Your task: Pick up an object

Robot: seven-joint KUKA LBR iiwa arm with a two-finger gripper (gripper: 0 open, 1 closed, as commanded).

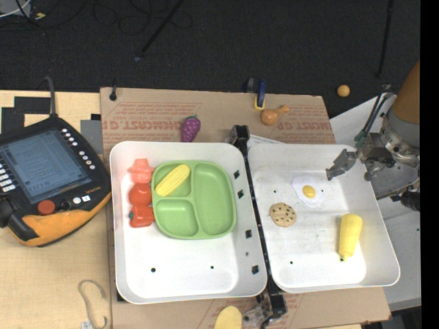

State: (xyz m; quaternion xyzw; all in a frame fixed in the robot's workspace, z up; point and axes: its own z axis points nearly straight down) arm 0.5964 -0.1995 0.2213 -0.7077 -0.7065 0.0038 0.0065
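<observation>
My gripper (357, 168) hangs over the right bin's (384, 266) far right side, its two fingers spread open with nothing between them. Its left fingertip (336, 168) is just up and right of a toy fried egg (309, 190). A brown cookie (282, 214) lies in front of the egg. A yellow bottle (349, 236) lies near the bin's right wall, below the gripper. In the left bin (178, 279) a green divided plate (199, 204) carries a corn cob (171, 179), and a red toy figure (140, 194) lies along the plate's left side.
A teach pendant (48, 177) sits on the bench at the left. Purple grapes (191, 127) and an orange pear-like toy (273, 114) lie on the cardboard behind the bins. An orange ball (343, 90) is farther back, a yellow object (228, 317) at the front edge.
</observation>
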